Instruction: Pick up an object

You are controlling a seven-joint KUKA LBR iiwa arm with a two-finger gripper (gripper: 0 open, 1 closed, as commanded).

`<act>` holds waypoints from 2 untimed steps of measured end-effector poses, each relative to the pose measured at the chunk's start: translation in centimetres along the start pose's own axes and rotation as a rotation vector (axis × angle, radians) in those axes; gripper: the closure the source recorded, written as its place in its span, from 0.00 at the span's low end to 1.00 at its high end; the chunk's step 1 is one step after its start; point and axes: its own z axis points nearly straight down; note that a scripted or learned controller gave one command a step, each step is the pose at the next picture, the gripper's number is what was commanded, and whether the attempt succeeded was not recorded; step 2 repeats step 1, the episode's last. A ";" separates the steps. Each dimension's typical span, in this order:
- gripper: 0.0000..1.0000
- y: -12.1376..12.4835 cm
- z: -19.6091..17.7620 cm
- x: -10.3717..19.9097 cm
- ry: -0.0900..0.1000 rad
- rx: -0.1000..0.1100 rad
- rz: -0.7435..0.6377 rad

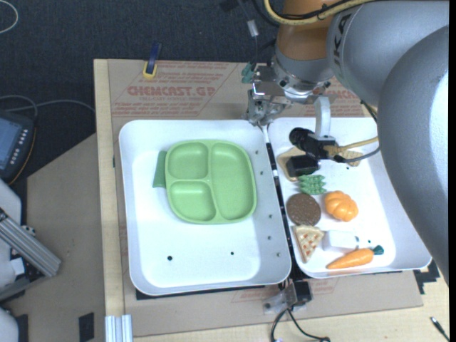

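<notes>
My gripper (259,115) hangs over the back rim where the two white bins meet, with nothing seen in it. The right bin (385,191) holds several toy foods: a brown round cookie (303,209), an orange fruit (340,206), a pizza slice (308,241), a carrot (350,258), a white block (342,240), a small green leafy piece (312,184) and a tan toast slice (285,165) partly hidden. All of them lie to the right of and nearer than the gripper. A green divided plate (210,182) rests in the left bin (142,212).
The large grey arm (399,84) covers the right bin's far right side. A blue and yellow clip (151,62) sits on the cardboard at the back left. A ridge (274,191) separates the bins.
</notes>
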 end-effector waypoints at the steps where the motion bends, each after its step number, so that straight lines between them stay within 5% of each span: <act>1: 1.00 -0.7 0.8 0.0 -0.002 0.008 0.006; 2: 1.00 -0.7 0.8 0.0 -0.002 0.008 0.006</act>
